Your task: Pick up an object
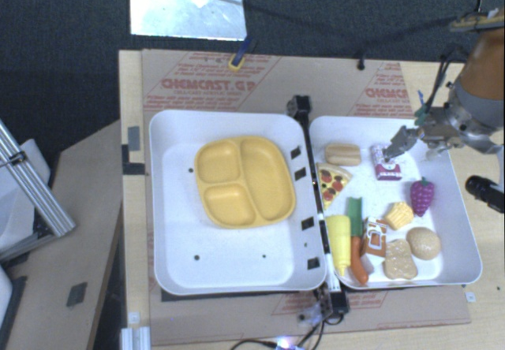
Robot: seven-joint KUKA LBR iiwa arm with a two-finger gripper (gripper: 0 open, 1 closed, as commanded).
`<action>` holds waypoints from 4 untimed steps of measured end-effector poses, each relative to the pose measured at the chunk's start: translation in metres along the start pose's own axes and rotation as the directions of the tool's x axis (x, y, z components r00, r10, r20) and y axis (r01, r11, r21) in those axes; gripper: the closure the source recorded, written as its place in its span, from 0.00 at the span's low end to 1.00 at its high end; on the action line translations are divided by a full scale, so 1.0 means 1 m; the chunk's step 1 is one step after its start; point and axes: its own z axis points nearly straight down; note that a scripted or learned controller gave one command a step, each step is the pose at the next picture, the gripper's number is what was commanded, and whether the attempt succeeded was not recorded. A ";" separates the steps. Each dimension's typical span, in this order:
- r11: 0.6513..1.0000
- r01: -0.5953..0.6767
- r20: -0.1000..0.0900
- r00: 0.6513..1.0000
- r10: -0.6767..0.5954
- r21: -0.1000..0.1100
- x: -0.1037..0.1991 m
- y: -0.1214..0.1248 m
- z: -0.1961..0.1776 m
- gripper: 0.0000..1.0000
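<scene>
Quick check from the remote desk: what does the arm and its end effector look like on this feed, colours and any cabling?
The arm enters from the right: a grey metallic wrist housing below an orange-tan band. The end effector is grey, slim and pointed, and looks blurred. A thin dark cable runs up alongside the wrist, with a small teal-green spot near the housing. No readable markings.

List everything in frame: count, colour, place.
white bins: 2, white, side by side on bench
divided plate: 1, yellow, left bin
bread roll: 1, tan, right bin top
pizza slice: 1, yellow-red, right bin left side
small box: 1, white-magenta, under claw
grapes: 1, purple, right bin right side
corn: 1, yellow, right bin lower left
carrot: 1, orange, right bin bottom
arm: 1, grey-orange, from right
claw: 1, grey, above small box
</scene>
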 end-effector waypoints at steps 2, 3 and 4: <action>1.000 -0.003 0.000 1.000 0.003 0.003 -0.001 0.004 0.086 0.00; 1.000 -0.003 0.000 1.000 0.003 0.003 -0.005 -0.001 0.145 0.00; 1.000 -0.002 0.000 1.000 0.002 0.002 -0.005 0.000 0.164 0.00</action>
